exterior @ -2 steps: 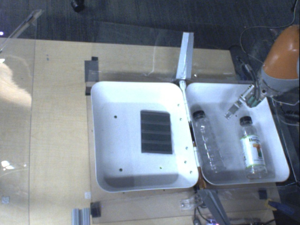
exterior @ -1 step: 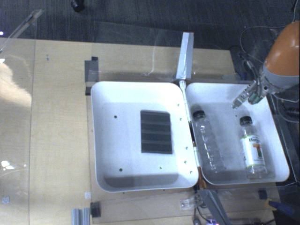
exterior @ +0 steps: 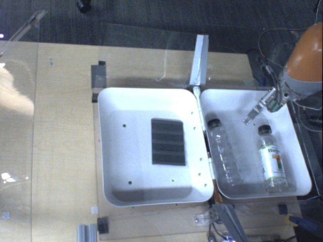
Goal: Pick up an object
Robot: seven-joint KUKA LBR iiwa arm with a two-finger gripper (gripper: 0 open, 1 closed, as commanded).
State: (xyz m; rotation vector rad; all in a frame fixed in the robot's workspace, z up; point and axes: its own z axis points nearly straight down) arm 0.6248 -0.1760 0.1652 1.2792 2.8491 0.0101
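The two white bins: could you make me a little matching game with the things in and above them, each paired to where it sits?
Things:
1. dark ribbed pad
2. labelled bottle
3. clear unlabelled bottle
4. pincer

Places:
A. right bin, near its left wall
B. above the right bin's far part, between the two bottle caps
C. middle of the left bin
D. right bin, near its right side

Pairs: 1-C, 2-D, 3-A, 4-B
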